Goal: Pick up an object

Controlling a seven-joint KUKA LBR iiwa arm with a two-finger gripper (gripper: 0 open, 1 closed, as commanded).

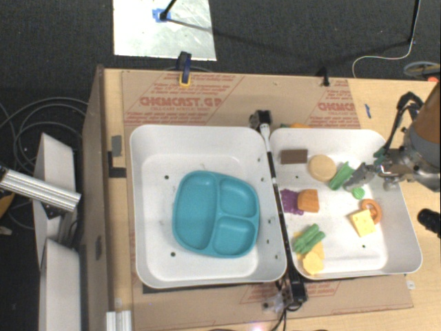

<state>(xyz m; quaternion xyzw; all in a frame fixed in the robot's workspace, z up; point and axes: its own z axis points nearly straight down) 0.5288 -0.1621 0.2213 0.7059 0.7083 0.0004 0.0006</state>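
Gripper (361, 178) beside green stick (340, 176) (lying diagonally).

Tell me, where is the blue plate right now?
The blue plate lies in the middle of the left bin, across the divider from the toy food in the right bin, well away from the gripper.

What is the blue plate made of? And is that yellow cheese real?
The teal divided plate looks like smooth plastic: it is one even colour, with rounded moulded compartments and a soft sheen. The yellow cheese wedge seems to be toy plastic, not real food: its colour is very bright and flat and its edges are neat, though it is too small to be sure.
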